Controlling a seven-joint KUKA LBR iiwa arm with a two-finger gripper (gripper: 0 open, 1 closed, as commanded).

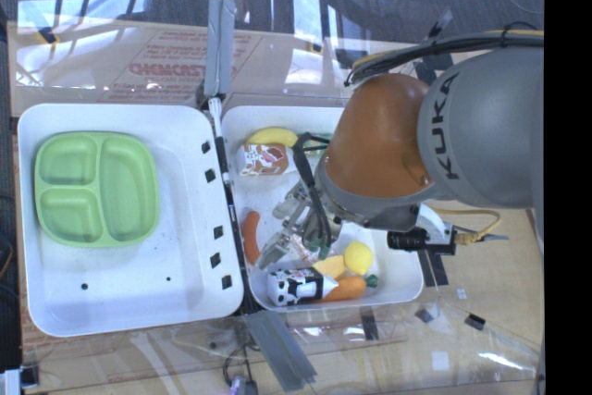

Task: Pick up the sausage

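The grey arm with its orange band (379,139) fills the centre-right of the frame, reaching down into the right-hand shallow white bin (407,287). Its two-finger metal gripper (289,240) hangs low in the middle of that bin with its fingers spread apart and nothing between them. The slim orange-red sausage (251,237) lies lengthwise along the bin's left wall, just left of the gripper and apart from it. Near the bin's top edge sit a yellow banana (271,137) and a red-and-white packet (264,160). At the bottom lie a black-and-white cow-patterned toy (294,289), an orange carrot (344,290) and a yellow lemon (358,258). The left white bin (185,273) holds a light green divided plastic plate (95,188).
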